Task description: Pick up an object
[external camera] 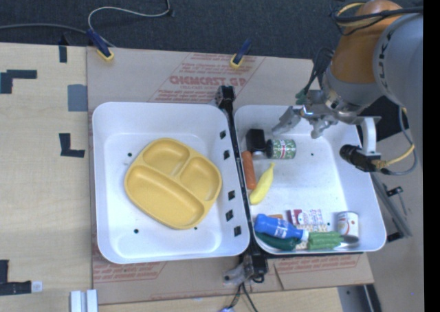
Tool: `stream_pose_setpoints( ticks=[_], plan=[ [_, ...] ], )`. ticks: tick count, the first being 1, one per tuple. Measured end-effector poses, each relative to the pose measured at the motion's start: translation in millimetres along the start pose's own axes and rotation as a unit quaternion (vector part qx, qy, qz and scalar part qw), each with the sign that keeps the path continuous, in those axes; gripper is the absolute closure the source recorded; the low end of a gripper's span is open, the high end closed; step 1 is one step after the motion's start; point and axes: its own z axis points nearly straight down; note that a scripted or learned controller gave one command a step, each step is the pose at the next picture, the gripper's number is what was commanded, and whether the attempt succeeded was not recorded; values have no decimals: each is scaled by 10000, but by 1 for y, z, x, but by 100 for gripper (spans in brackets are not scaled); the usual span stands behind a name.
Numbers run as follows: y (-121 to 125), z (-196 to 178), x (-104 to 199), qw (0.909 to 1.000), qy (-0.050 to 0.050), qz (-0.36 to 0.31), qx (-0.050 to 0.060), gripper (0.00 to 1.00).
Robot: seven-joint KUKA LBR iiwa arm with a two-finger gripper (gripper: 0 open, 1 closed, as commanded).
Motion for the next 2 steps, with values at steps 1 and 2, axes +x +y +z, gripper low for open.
stream_pose_setpoints(
  ticks=[1, 2],
  plan=[
    [9, 88, 11, 10000, -8, 6, -76, 0],
    [2, 94, 15, 9999, -10, 6, -138, 0]
  ],
)
